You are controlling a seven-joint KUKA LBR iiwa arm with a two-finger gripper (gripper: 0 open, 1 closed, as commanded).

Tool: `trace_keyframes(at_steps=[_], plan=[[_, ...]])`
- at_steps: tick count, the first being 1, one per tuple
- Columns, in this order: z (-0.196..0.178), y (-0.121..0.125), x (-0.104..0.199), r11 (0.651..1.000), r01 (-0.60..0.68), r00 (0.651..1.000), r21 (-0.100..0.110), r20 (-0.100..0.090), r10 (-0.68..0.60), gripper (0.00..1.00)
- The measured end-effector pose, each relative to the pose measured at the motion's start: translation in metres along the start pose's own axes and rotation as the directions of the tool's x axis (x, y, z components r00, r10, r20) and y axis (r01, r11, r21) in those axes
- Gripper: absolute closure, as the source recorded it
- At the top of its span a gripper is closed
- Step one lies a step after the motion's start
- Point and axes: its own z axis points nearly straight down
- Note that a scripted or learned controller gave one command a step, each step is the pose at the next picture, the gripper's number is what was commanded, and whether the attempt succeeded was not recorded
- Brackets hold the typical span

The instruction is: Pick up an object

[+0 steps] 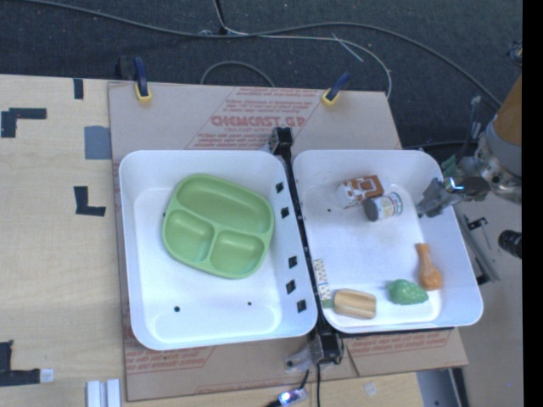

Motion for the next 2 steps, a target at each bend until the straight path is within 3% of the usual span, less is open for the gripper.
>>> trace_keyframes(at_steps=[2], plan=[[-0.001,0.012,0.103,1.0,0.004,1.0,0.004,-0.002,-0.004,1.0]])
